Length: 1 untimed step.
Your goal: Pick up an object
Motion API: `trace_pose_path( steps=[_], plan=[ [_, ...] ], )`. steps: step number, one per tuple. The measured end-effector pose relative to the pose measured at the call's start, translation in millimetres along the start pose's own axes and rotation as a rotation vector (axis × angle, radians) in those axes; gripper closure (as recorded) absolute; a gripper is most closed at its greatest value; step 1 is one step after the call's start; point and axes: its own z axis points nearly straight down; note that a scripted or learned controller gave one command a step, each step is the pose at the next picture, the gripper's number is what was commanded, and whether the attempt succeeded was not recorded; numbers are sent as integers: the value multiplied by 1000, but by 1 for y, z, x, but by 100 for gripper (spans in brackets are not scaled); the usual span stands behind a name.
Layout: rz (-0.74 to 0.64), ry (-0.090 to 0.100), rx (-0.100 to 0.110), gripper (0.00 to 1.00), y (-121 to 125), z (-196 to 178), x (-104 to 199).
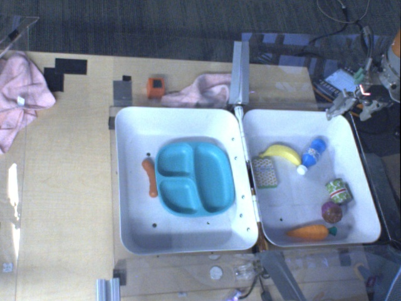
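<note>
**Gripper parked at the upper right, clear of both bins**

The gripper [343, 105] sits at the upper right of the frame, just above the top right corner of the right bin [360, 168]. Its grey tip points down and left toward the bin rim, but whether the fingers are spread or pressed together cannot be told from this angle. Nothing shows between them, and the tip touches none of the objects.

Below it, inside the right bin, lie the candidate objects. A blue bottle [312, 153] with a white cap lies tilted near the upper middle, just beside a yellow banana [282, 153] to its left. A small checkered packet [265, 172] lies below the banana, near the bin's left wall. Toward the right wall stand a green can [338, 190] and, just below it, a dark purple round fruit [332, 212]. An orange carrot [308, 232] lies along the bottom edge.

The left bin [135, 187] holds a blue divided plate [193, 177] in its centre and a thin orange sausage-like piece [151, 177] just left of the plate.

On the bench above the bins lie a pink cloth [200, 91] and a small orange block [155, 86]; another pink cloth [22, 96] lies at the far left.
</note>
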Motion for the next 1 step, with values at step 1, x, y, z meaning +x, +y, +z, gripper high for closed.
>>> trace_pose_path(
  steps=[1],
  plan=[
    [0,0,0,0,0,0,0]
  ],
)
